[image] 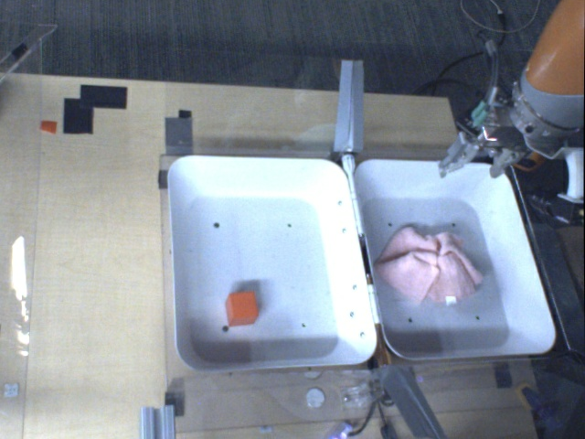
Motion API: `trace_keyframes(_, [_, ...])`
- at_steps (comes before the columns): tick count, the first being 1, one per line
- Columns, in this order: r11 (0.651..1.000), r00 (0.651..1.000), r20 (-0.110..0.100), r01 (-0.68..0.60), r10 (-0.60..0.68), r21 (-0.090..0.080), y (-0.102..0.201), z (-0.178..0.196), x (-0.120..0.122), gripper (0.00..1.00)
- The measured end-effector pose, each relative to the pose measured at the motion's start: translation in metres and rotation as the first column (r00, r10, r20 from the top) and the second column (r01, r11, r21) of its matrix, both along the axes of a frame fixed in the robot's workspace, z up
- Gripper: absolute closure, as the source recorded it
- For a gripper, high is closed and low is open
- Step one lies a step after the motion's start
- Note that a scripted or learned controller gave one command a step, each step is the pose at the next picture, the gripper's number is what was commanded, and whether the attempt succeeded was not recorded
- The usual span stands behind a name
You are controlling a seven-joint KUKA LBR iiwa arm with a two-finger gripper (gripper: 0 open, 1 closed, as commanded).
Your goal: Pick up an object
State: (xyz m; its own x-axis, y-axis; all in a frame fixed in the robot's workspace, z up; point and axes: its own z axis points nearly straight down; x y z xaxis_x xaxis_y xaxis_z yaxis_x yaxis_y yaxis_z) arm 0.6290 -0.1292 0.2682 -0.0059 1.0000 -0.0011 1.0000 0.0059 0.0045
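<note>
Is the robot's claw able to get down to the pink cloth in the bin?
Probably yes. The gripper hangs open above the far edge of the right bin, and the pink cloth lies bunched in that same bin with nothing on top of it or between them.

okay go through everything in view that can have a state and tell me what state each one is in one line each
End effector: fingers spread open, holding nothing, over the right bin's far rim.
Cloth: crumpled in a heap, lying in the right bin.
Block: resting flat in the left bin, untouched.
</note>
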Motion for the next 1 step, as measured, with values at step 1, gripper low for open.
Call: trace_keyframes(1, [0.993, 0.993, -0.003, -0.119, 0.119, 0.001, -0.0241, -0.1130, -0.0126, 0.00])
